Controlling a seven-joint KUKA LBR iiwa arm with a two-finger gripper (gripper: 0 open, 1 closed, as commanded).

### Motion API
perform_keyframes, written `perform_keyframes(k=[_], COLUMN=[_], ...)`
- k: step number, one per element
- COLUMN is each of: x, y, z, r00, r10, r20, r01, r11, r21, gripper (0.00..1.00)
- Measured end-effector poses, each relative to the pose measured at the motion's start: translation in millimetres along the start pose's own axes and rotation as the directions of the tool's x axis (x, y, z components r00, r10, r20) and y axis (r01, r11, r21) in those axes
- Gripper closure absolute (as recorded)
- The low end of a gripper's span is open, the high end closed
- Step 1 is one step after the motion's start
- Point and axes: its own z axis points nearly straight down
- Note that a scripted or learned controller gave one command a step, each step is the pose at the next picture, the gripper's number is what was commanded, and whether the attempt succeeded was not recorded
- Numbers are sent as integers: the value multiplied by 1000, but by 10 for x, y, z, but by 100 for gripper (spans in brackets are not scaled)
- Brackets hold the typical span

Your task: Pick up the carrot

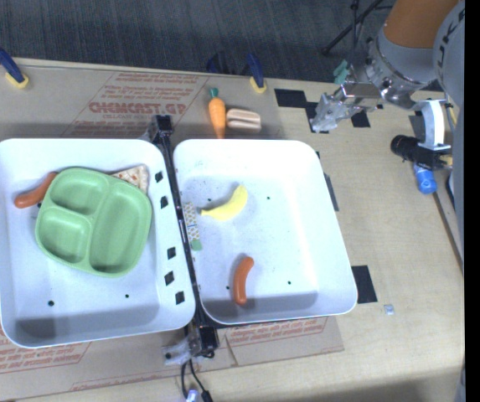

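Pincer (330, 114) hangs off-bin – grip state unclear (cannot tell); approach the carrot (216, 114) across its width, beside the bread (243, 120)

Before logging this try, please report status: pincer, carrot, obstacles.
Pincer hovering right of carrot. Carrot on bench behind right bin, touching striped block. Not grasped.

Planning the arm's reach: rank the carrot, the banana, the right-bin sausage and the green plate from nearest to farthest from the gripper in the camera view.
Measured from the gripper, at the upper right above the bench:
1. carrot, on the bench just beyond the bins' far edge.
2. banana, upper middle of the right bin.
3. sausage, near that bin's front.
4. green plate, in the left bin.
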Motion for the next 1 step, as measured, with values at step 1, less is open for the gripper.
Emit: perform_keyframes(k=[1], x=[384], y=[-218], z=[474], r00=[970], r10=[241], r20=[-1], r01=[-241], r11=[970], r21=[6], gripper=[100])
